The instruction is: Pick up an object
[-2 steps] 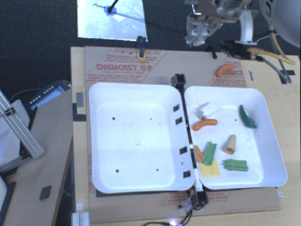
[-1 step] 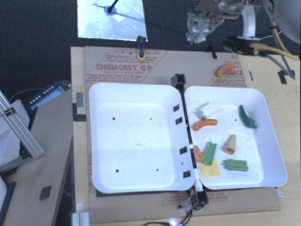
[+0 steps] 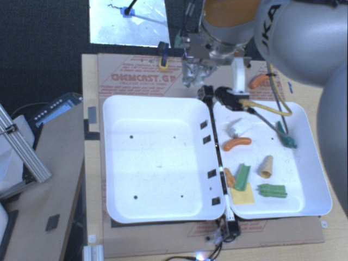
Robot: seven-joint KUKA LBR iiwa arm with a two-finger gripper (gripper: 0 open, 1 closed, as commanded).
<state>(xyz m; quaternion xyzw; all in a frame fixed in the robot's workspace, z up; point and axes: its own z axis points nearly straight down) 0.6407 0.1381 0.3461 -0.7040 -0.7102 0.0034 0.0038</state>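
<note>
My gripper (image 3: 194,78) hangs over the back rim of the bins, just left of the divider between them, and I see nothing in it. The right bin (image 3: 310,145) holds the loose objects. An orange sausage (image 3: 237,143) lies near the divider, with a small white piece (image 3: 235,128) just behind it. Further forward sit a tan cone (image 3: 265,166), a green stick (image 3: 242,175), a green ridged piece (image 3: 272,190), a yellow square (image 3: 243,195) and a small orange piece (image 3: 229,177). A teal-handled tool (image 3: 285,137) lies at the right.
The left bin (image 3: 117,145) stands beside the right one, joined at a black-clipped divider (image 3: 213,145). Another orange object (image 3: 260,81) lies on the cardboard behind the right bin. A blue and yellow clamp (image 3: 162,56) stands at the back edge.
</note>
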